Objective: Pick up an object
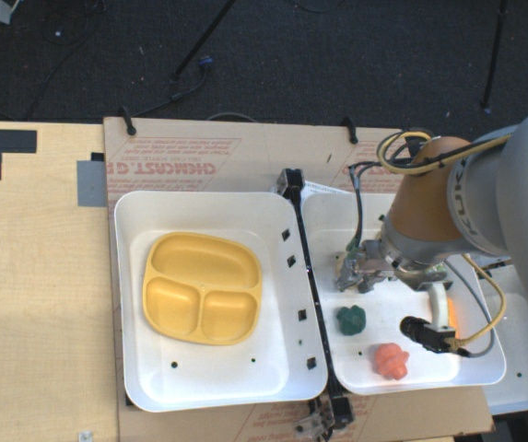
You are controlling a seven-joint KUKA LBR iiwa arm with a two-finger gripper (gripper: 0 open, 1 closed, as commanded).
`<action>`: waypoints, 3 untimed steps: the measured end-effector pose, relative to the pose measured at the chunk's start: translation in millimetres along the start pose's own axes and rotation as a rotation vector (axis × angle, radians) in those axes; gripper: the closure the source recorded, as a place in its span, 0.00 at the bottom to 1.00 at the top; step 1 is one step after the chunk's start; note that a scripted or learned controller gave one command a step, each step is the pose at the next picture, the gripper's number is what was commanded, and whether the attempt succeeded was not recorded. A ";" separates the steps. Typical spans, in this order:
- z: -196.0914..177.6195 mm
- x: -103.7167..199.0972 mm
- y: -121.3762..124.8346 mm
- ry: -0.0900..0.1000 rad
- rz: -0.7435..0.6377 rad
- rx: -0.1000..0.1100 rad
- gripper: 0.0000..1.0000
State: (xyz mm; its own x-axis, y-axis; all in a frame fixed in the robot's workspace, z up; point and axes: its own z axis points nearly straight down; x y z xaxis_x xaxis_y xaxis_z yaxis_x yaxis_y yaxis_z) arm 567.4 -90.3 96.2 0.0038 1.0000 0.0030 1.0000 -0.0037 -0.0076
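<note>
Gripper [354, 274]: parked over right bin [485, 371]; claw state can't be told.
Green lump [352, 319]: probably light, squishy; best pinched across the middle.
Pink lump [392, 360]: near right.

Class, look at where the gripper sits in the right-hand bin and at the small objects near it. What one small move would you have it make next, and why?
Probably a short shift toward the dark green object before lowering. The gripper sits just above it in the picture, in the right bin, and nothing shows between its fingers. The green piece is the nearest object; the pink one lies farther off toward the bin's lower edge.
</note>
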 end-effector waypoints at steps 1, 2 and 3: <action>-45.8 -9.8 0.7 -0.003 -0.001 -0.005 1.00; -87.1 -14.9 -0.9 -0.003 0.000 -0.006 1.00; -147.7 -17.4 3.9 -0.003 -0.005 -0.008 1.00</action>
State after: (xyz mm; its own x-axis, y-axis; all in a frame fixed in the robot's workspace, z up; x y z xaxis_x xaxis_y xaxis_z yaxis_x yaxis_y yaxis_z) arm 572.3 -108.2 243.8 -0.0010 1.0000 -0.0005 1.0000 0.0010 0.0003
